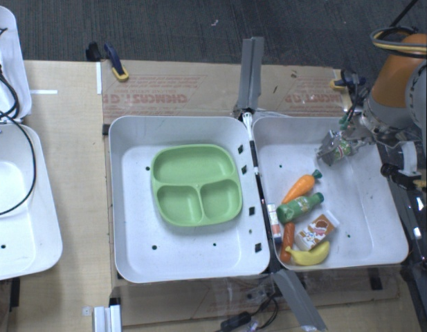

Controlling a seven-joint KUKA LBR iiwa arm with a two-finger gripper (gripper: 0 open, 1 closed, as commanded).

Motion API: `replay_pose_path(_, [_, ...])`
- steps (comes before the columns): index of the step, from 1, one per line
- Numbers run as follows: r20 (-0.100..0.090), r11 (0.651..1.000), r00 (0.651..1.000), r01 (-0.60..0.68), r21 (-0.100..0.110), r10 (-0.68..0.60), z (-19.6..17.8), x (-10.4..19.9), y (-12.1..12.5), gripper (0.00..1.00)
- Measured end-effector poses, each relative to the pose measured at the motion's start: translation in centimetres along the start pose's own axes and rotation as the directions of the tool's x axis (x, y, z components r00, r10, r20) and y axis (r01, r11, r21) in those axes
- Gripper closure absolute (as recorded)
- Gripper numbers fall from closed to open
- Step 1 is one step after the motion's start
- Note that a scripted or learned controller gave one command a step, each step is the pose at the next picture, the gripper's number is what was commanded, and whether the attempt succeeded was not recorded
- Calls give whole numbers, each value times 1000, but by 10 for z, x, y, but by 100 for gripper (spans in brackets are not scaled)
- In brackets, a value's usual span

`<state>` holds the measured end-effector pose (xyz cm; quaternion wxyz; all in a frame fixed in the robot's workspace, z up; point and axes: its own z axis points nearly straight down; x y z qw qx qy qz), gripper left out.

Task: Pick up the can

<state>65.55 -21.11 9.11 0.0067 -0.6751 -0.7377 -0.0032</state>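
Note:
My gripper [335, 148] hangs low over the back right part of the right bin [379, 206], at the end of the grey arm with its orange band. A small shiny grey-green thing, possibly the can [349, 146], sits right against the gripper's tip. The gripper body partly hides it, so I cannot tell whether it is gripped or only touched.
Along the right bin's left side lie a carrot [298, 187], a green bottle [301, 207], a small printed carton [315, 232], a banana [310, 254] and a red item [288, 235]. The left bin [130, 206] holds a green divided plate [197, 184]. A grey divider post [251, 75] stands between the bins.

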Motion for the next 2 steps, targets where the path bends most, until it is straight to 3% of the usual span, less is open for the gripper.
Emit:
replay_pose_path(1, [7,1000,1000,2,-7,-2,-13,-2,2,100])
replay_pose_path(2, [15,987,987,-159,-7,159,-113,19,5,100])
